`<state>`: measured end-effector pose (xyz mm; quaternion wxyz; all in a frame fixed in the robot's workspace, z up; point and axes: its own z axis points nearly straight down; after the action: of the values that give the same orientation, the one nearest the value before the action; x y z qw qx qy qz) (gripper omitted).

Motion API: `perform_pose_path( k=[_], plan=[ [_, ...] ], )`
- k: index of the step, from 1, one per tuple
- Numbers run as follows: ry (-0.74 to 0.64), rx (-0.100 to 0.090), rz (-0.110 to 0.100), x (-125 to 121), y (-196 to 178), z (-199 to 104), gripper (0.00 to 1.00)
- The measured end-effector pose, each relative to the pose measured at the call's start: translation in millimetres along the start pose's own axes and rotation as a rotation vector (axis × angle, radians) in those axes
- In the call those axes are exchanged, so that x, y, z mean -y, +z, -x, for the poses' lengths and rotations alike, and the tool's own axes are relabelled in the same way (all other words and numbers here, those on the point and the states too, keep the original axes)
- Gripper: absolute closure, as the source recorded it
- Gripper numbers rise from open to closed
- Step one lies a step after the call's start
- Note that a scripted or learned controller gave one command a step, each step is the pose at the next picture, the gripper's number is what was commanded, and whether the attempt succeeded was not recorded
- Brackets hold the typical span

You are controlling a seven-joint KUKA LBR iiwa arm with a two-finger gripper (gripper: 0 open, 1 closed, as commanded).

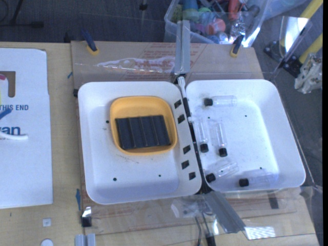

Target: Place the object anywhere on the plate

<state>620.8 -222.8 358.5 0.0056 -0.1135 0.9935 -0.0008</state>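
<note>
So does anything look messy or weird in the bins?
A bit. The clear tubes with black caps lie scattered at different angles in the right bin. In the left bin, a dark ridged block already sits neatly on the yellow plate.

Dark ridged block [142, 132] on yellow plate [119, 110], left bin [97, 181]

We see two bins side by side on the surface [61, 70], their inner rims touching. The left bin [97, 178] holds a plate [118, 109] near its middle, and a ridged slab [142, 132] lies on the plate. In the right bin [266, 111] lie several vials: one [219, 101] far, two [211, 136] side by side toward the middle, two [241, 177] near. Beyond the bins, off the surface, stands a tub [215, 9] of oddments. A sheet [23, 127] lies left of the bins.
</note>
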Motion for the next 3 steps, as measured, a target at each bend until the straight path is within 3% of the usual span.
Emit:
perform_pose_path(
  k=[1, 2, 3],
  plan=[
    [-0.218, -0.001, 0.0, -17, -80, -79, 1.0],
    [-0.218, -0.002, 0.0, -17, -79, -79, 0.0],
    [-0.214, 0.009, -0.005, -17, -92, -77, 1.0]
  ],
)
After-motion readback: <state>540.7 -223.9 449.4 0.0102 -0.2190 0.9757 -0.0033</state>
